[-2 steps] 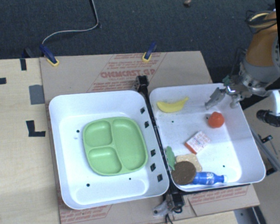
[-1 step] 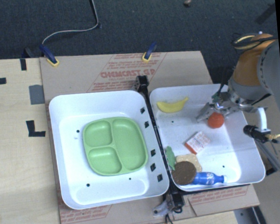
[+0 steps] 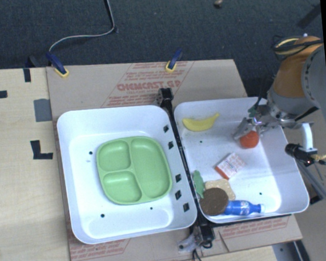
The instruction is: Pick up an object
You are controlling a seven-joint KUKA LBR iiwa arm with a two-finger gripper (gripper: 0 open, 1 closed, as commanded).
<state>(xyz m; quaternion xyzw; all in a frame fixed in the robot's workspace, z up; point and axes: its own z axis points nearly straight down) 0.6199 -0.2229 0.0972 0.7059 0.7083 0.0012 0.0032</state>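
My gripper (image 3: 249, 127) reaches into the right bin (image 3: 281, 167) from its right side, low near the back right. Directly under its tip is a small red-orange round object (image 3: 249, 140); whether it is gripped or merely touched I cannot tell. A yellow banana (image 3: 201, 121) lies at the bin's back left. A red-and-white packet (image 3: 230, 165) sits in the middle. At the front lie a dark brown disc (image 3: 215, 200), a tan piece (image 3: 224, 185) behind it, a blue bottle (image 3: 242, 208) on its side and a small green item (image 3: 198, 182) by the left wall.
The left bin (image 3: 74, 164) holds a green divided plate (image 3: 134, 169). A black clamp ridge (image 3: 176, 148) runs between the two bins. The grey arm with its orange band (image 3: 295, 77) hangs over the right bin's right rim.
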